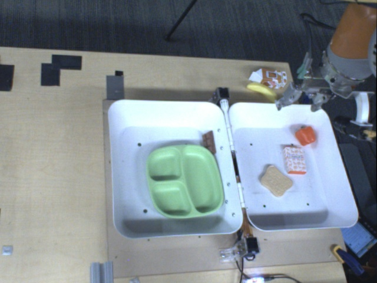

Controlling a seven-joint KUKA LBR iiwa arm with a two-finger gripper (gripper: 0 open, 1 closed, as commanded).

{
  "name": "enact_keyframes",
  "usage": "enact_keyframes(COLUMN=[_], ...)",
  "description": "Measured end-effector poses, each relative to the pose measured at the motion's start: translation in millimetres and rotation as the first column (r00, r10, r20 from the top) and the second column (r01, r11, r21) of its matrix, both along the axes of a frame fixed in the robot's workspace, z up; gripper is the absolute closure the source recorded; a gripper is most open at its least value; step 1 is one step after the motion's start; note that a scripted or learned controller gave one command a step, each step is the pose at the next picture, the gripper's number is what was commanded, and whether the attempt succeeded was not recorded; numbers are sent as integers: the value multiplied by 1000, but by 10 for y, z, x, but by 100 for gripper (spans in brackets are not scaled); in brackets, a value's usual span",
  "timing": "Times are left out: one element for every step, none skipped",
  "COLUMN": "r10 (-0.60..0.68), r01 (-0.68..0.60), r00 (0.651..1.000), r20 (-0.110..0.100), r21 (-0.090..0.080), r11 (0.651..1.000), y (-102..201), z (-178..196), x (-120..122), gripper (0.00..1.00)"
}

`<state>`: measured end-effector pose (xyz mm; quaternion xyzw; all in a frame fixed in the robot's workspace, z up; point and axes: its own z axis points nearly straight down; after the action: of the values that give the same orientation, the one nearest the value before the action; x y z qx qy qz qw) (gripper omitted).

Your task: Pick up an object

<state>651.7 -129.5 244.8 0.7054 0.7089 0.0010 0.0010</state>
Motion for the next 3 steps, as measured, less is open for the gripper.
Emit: enact_keyframes(r10=[-2,-3,-2], r01=[2,3,2], r00=[1000,1000,1000], r20=[1,3,9], r21=[0,0,-1], r11=[1000,1000,1000], y=[158,268,270], z=[-1498,-1580,-1468], x=[-482,-1255,-1233], gripper=[0,0,100])
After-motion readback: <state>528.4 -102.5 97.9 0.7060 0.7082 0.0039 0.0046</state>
